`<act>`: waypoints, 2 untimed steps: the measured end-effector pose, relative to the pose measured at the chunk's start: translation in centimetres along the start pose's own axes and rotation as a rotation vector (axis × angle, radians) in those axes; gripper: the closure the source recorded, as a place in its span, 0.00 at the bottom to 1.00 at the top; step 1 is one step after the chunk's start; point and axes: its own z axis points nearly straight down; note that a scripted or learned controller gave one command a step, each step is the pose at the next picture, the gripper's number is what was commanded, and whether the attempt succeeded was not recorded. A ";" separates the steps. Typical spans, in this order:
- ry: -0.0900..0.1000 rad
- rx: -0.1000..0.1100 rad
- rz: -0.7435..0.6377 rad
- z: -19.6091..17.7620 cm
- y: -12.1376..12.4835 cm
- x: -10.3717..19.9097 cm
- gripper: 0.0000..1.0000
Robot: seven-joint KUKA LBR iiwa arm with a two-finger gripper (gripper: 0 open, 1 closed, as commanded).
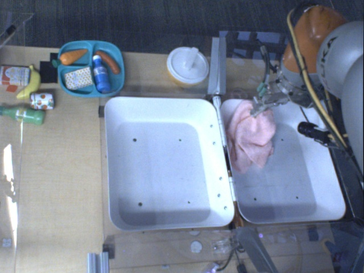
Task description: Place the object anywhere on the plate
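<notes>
A crumpled pink cloth (250, 134) lies in the right white bin (296, 198), against its left wall. My gripper (260, 108) is at the cloth's upper right corner, shut on a pinch of the fabric, which rises to a peak there. A blue divided plate (115, 54) sits on the bench at the far left, beyond the left bin. It holds a toy carrot, a blue bottle, a sausage and a patterned block.
The left white bin (162, 209) lies between the cloth and the plate. A white lidded cup (188, 66) stands behind the bins. A banana (29, 83), a small can (41, 100) and a green bottle (23, 115) lie at the bench's left edge.
</notes>
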 end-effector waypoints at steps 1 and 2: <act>0.000 -0.002 0.000 -4.5 0.7 -0.5 1.00; 0.000 -0.001 -0.008 -6.2 0.9 -0.3 1.00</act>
